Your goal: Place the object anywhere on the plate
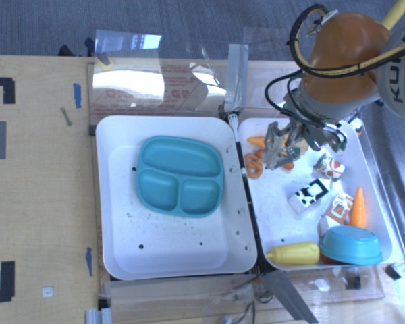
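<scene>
A blue plate (179,175) with three compartments lies in the left white bin (121,235). My gripper (281,155) hangs over the upper left part of the right bin (378,181), fingers pointing down. Just left of it sit small orange pieces (254,163), one a pretzel-like shape, and another orange bit (256,141) lies above them. Something small and green-orange shows near the fingertips, but I cannot tell whether it is held.
The right bin also holds a black-and-white block (310,194), a small white-and-red toy (332,167), a carrot (358,208), a white-orange packet (337,210), a blue bowl (351,244) and a yellow banana-like piece (294,253). A clear panel (162,79) stands behind the left bin.
</scene>
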### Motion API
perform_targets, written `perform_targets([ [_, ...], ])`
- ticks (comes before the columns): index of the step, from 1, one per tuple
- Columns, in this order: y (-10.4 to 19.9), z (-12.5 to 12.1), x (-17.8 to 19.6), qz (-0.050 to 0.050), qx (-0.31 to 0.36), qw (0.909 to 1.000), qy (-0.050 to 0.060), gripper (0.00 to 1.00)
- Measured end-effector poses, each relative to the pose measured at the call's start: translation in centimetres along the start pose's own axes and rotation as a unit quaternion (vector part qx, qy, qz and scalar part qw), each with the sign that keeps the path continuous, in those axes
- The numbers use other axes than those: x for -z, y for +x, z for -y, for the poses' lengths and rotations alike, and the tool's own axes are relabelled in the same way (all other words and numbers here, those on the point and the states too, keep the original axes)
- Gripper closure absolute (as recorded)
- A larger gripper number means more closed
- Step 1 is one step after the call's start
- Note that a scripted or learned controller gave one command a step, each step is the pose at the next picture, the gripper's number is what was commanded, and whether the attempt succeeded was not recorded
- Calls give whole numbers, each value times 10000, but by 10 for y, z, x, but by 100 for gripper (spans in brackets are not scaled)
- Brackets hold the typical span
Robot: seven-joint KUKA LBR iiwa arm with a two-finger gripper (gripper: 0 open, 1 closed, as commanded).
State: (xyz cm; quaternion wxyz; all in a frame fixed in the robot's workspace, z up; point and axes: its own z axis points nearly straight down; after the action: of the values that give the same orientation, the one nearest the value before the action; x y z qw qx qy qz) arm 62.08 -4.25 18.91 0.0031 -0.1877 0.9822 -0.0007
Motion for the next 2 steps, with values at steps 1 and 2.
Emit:
perform_targets([
  [1,-64,-54,13,32,1181,9930,-10,100],
  [2,-25,-39,5,0,1390,9903,-12,100],
])
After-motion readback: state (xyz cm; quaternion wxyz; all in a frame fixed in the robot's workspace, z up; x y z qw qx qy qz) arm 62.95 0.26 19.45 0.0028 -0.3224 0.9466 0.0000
